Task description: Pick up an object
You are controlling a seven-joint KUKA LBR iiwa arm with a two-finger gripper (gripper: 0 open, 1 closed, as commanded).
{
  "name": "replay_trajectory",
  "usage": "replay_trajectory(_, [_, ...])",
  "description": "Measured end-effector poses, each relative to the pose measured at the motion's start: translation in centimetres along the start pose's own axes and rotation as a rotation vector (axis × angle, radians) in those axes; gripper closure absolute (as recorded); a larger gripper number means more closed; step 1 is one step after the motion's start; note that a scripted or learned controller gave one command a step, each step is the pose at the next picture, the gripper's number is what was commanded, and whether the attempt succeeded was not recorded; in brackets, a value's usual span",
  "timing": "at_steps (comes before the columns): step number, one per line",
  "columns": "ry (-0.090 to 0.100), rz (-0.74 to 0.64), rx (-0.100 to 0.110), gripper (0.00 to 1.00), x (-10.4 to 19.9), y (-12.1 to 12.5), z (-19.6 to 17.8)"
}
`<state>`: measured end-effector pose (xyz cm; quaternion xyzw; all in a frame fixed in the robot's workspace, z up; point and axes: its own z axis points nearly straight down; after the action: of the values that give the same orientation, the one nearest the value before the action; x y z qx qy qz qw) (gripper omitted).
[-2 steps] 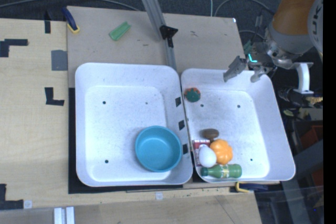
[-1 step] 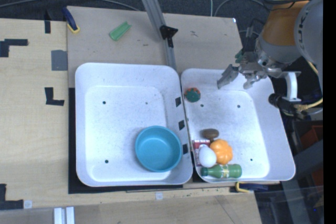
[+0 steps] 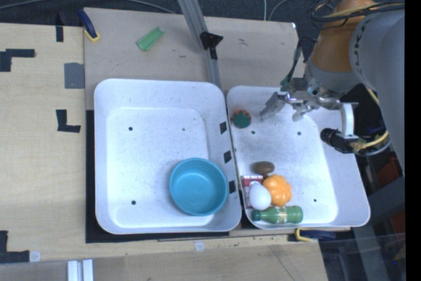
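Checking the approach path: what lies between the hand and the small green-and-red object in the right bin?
Bare white bin floor; nothing lies between the hand and the green-and-red object in the camera view.

Two white bins [image 3: 105, 141], one blue bowl [image 3: 197, 186]

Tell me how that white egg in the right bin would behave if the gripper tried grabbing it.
The egg looks smooth and rounded, so it may slip or roll. It is wedged against the orange and the green bottle, so those would likely shift too.
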<state>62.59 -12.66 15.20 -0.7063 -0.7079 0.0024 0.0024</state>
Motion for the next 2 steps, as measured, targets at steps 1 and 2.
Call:
replay_trajectory(1, [0.000,0.001,0.000,0.00,0.3,-1.1,5.5])
replay_trajectory(2, [0.000,-0.001,-0.004,1.00,0.4,-1.0,4.2])
